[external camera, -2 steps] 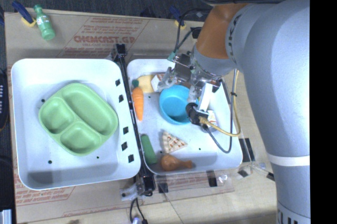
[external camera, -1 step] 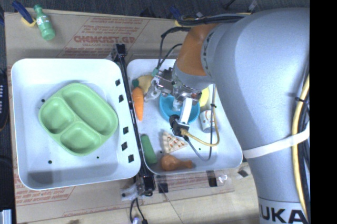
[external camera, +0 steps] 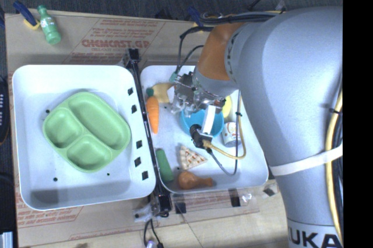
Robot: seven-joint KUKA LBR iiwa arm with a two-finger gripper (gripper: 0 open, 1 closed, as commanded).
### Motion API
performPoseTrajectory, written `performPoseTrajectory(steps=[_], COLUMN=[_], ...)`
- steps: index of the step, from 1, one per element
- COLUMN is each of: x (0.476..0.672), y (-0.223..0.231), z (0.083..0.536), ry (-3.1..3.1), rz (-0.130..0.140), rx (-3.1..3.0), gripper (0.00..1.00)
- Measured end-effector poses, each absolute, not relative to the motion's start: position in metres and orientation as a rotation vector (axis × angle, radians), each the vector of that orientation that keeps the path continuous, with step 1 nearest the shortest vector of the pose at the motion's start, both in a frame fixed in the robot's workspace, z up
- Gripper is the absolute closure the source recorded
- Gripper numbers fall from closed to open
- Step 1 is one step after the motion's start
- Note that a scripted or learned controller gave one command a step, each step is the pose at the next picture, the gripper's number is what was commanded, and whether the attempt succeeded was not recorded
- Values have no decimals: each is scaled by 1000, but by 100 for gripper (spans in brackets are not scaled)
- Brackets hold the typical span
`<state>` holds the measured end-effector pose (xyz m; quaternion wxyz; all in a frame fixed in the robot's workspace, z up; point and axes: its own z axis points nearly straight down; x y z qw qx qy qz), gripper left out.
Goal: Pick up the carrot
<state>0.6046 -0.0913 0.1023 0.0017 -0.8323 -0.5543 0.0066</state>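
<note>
The carrot (external camera: 152, 113) lies lengthwise along the left wall of the right bin (external camera: 252, 174), orange with a green top end at the far side. My gripper (external camera: 184, 96) hangs low over the bin's middle, just right of the carrot and apart from it. Its metal fingers point down over a blue cup (external camera: 201, 120). The grey arm with its orange band covers the bin's right side.
The right bin also holds a yellow piece (external camera: 161, 91), a green cucumber (external camera: 164, 165), a waffle wedge (external camera: 192, 157), a brown drumstick (external camera: 193, 180) and a small can (external camera: 231, 134). A green divided plate (external camera: 87, 130) lies in the left bin (external camera: 29, 183). A green bottle (external camera: 49, 25) stands at the back left.
</note>
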Motion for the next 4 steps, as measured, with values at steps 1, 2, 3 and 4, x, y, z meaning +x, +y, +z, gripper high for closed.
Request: performPoseTrajectory(steps=[1,2,3,4], x=[605,613,585,625], y=[-92,46,27,59], z=[113,193,353,301], ry=[-1747,-1629,-1420,-1500], rz=[29,5,-1,26], rx=[-2607,-2677,-2802,-2753], gripper=[100,100,100,100])
